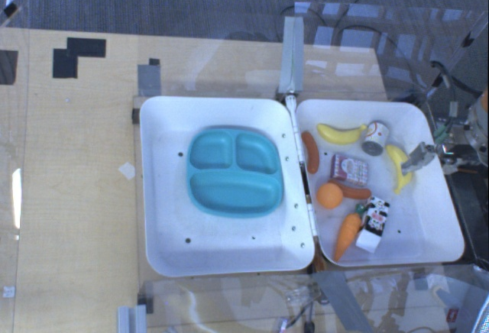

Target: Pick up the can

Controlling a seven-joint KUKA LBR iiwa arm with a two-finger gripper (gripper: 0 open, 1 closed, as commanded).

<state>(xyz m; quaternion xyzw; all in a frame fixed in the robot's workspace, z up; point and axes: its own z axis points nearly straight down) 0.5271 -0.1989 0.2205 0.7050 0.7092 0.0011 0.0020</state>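
We see our arm reaching in from the right edge of the view, with most of it cut off by the frame, so its wrist and upper links cannot be made out. Our gripper (420,156) shows as a grey metal piece slanting down and to the left, low over the right side of the right-hand bin. It is too small and blurred for us to say how it is set, and nothing can be seen gripped in it.
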